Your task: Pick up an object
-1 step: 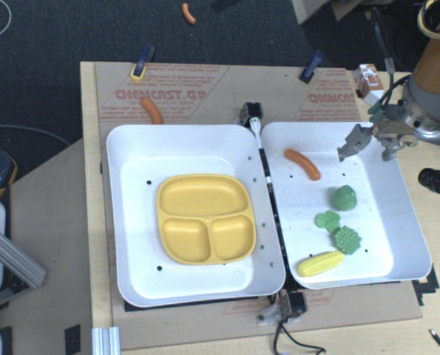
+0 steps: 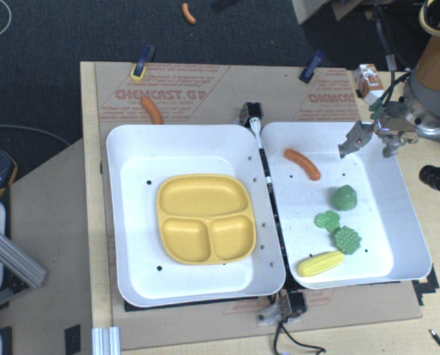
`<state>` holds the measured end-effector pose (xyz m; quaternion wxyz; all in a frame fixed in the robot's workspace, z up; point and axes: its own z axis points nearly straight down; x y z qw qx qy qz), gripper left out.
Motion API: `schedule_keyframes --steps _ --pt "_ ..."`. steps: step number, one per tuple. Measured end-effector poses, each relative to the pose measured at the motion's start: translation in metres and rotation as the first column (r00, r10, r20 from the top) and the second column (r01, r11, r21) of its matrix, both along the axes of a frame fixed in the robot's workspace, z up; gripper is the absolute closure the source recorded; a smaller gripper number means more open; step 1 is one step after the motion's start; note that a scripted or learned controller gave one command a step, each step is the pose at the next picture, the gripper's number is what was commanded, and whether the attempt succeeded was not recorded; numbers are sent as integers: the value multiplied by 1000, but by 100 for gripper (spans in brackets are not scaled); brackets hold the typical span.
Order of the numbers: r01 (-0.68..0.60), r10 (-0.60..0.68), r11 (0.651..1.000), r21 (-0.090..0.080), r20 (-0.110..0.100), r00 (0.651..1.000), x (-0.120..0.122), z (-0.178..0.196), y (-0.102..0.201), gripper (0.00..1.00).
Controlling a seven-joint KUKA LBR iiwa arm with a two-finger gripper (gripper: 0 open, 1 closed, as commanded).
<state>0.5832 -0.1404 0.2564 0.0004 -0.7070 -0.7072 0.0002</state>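
Bench carries two shallow white plastic bins side by side on a sheet of brown printed cardboard (image 2: pixel 205 87). Left bin (image 2: pixel 131 198) holds a yellow plastic plate with three compartments (image 2: pixel 205 219), lying flat near the bin's middle. Right bin (image 2: pixel 397 213) holds five toy foods: an orange toy sausage (image 2: pixel 302 163) lying at a slant near the far left corner; a round green toy vegetable (image 2: pixel 344 197) about mid-bin; a small green leafy piece (image 2: pixel 327 220) just below and left of it; a knobbly green broccoli-like piece (image 2: pixel 347 239) close beside that one; a yellow toy corn cob (image 2: pixel 320 263) lying near the bin's front wall, just below the broccoli-like piece.

Grey arm with an orange band reaches in from the right, its two-finger metal gripper (image 2: pixel 370 146) poised over the far right part of the right bin. Fingers spread well apart, one fingertip (image 2: pixel 348 148) towards the sausage side, the other nearer the bin's right wall; nothing between them. Gripper sits apart from all five foods, the sausage and the round green piece being nearest.

Outside the bins: a second orange sausage (image 2: pixel 151 110) lies on the cardboard just beyond the left bin's far rim; a third small orange sausage (image 2: pixel 188 12) lies on the dark floor beyond the bench. Two blue clamps (image 2: pixel 141 63) grip the cardboard's far edge
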Motion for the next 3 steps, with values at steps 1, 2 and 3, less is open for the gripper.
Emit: schedule_keyframes --steps 1,2,3 --pt "0 0 1000 1 -4 1000 10 -56 0 0" --pt "0 0 1000 1 -6 1000 9 -120 3 0" --pt "0 0 1000 1 -5 1000 8 -173 4 0"
